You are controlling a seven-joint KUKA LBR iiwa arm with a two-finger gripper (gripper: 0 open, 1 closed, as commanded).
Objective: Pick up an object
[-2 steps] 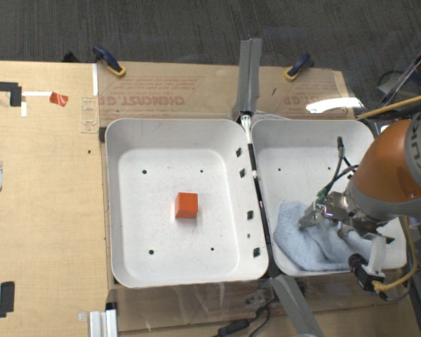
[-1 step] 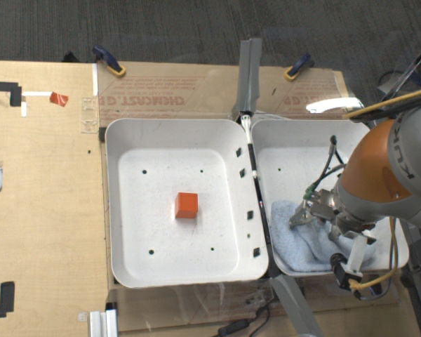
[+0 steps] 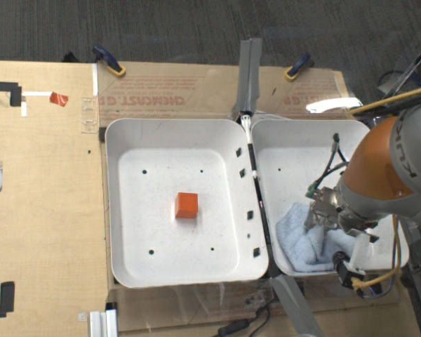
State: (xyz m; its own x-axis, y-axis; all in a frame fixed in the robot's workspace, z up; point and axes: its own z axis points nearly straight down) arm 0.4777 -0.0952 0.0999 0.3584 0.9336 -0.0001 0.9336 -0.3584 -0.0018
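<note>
Left bin [image 3: 119,188]: shallow, white, rounded corners, raised rim all round. Holds one orange block [image 3: 186,206], lying a little below the middle of the floor, well apart from all four walls, with bare floor on every side of it. Small dark dots mark the floor near its corners.

Right bin [image 3: 295,146]: same make, set just beside the left bin; the two rims meet along a grey divider strip [image 3: 250,76] that runs up past the back edge. Holds a pale blue cloth [image 3: 298,241], crumpled, bunched in the near left corner and touching the near wall. The back half of the floor is bare.

Arm [image 3: 386,167]: grey with an orange band, reaching in from the right and covering the right part of the right bin. The gripper [image 3: 321,220] is down at the cloth, at its upper right fold; whether it is apart, together or clamped on the cloth cannot be told from this angle.

Bench: a brown cardboard sheet [image 3: 168,93] under the bins, held by two clamps [image 3: 109,60] at the back edge. Red print on the cardboard is mirrored and upside down; not reliably readable.
</note>
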